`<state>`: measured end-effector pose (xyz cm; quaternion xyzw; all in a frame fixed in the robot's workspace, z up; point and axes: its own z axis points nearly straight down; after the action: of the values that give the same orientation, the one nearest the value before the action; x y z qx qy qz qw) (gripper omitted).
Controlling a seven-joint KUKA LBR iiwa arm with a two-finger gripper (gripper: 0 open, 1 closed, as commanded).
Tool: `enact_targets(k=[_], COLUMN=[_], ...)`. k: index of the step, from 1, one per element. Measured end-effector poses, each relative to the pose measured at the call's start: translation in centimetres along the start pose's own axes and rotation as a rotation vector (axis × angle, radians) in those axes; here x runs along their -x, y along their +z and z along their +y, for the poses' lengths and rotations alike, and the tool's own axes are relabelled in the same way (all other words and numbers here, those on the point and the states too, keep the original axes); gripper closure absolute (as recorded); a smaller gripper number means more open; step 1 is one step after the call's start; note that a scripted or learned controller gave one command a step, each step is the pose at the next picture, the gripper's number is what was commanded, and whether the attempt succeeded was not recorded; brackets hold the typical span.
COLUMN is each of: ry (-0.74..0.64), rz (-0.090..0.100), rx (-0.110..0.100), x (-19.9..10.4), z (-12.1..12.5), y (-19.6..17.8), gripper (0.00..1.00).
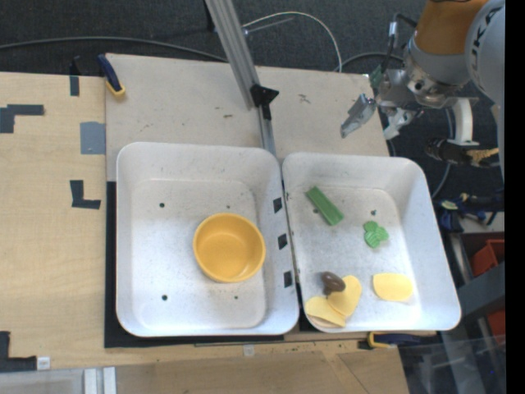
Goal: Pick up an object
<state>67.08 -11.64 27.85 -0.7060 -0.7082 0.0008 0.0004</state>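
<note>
The pincer (373,115) hangs above the bare worktop (180,105), just past the far rim of the right bin (426,212), on the grey arm (447,43) with its orange band. Two fingers are visible, spread apart, one pale finger (358,116) angled out to the left. Nothing sits between them; pincer is open and carries nothing.

All candidate objects lie nearer the camera than the pincer, inside the bins.

Right bin, directly below the pincer in the view:
- green bar (325,205), lying flat and diagonal, the closest item to the pincer, slightly to its left.
- small green lump (376,235), beyond the bar, roughly in line with the pincer, apart from the bar.
- yellow flat piece (393,286), near the bin's near wall, well away from the pincer.
- yellow heart-like piece (336,302), at the near-left corner, with a small brown object (332,282) touching its upper edge.

Left bin (131,220), well to the left of the pincer:
- yellow bowl (229,247), upright, open side up, near the bin's middle and towards its right side.

A grey metal post (234,39) slants across the worktop to the left of the pincer, ending at the divide between the bins.
</note>
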Motion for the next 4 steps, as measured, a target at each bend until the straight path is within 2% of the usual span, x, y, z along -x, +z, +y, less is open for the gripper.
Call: enact_targets(k=[1,2,4], ry=[0.0,0.002,0.002], rz=[0.0,-0.001,0.0], rx=[0.0,-0.005,-0.007], x=[0.0,0.8,1.0], z=[0.0,-0.5,-1.5], y=[0.0,5.1,18.0], gripper=[0.0,0.0,0.0])
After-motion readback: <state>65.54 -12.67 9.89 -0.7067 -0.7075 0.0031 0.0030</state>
